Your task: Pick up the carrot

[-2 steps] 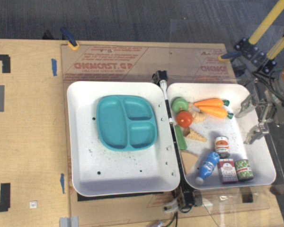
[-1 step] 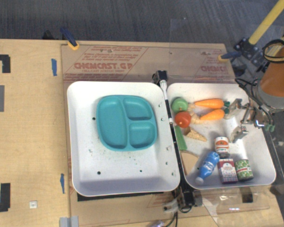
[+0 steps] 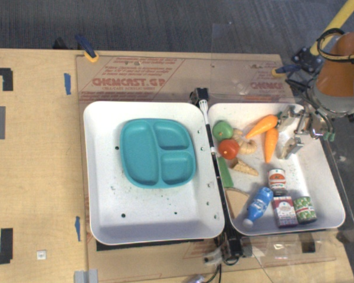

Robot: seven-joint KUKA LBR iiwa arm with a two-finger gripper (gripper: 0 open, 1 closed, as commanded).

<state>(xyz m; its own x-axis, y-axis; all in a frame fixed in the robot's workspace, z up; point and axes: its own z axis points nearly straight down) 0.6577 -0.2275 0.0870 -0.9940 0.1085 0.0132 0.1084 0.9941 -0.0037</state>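
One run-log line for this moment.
end effector above right bin | beside carrots | nothing seen held | teal plate in left bin

Even, diffuse overhead lighting; white bins point(image 3: 100, 175) slightly glary, shadows soft and short; moderate resolution, mild softness toward frame edges.

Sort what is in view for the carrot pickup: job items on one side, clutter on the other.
For the job:
two carrots, side by side in the right bin
gripper, just right of them

Lying about:
teal divided plate in the left bin
green apple
tomato
blue bottle
small cans
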